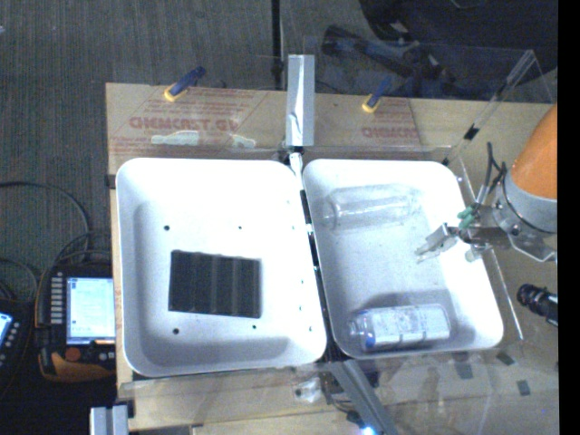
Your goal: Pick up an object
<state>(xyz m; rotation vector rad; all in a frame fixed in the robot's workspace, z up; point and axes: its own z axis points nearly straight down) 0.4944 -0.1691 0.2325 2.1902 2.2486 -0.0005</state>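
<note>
Gripper hangs over the right bin, toward its 3 o'clock side, reaching in from the arm's orange-banded wrist. Whether it is spread or closed cannot be told, and nothing is seen held by it. A clear plastic bottle lies on its side at the bin's 12 o'clock, apart from the gripper. A second bottle with a pale label lies at 6 o'clock. The left bin holds a flat black ribbed pad. Both bins rest on the worktop.
</note>
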